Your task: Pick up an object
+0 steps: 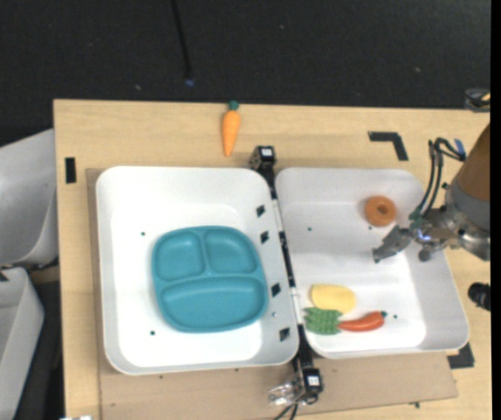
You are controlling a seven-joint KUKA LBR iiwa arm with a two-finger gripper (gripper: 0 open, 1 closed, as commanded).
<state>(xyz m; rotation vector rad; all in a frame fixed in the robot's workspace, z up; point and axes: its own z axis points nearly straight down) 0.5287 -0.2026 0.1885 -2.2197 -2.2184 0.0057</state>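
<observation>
In the right bin (321, 199) an orange doughnut-shaped toy (379, 209) lies near the back. A yellow piece (332, 297), a green leafy piece (322, 320) and a red chilli (362, 323) sit together at the front. My gripper (405, 249) hangs over the right side of this bin, just in front of and to the right of the doughnut. It is open, with nothing between its fingers (385, 250). It stands well apart from the front group.
The left bin (119, 226) holds a blue divided plate (208, 278). A toy carrot (230, 129) lies on the bench behind the bins. Black clips (262, 157) sit along the seam between the bins.
</observation>
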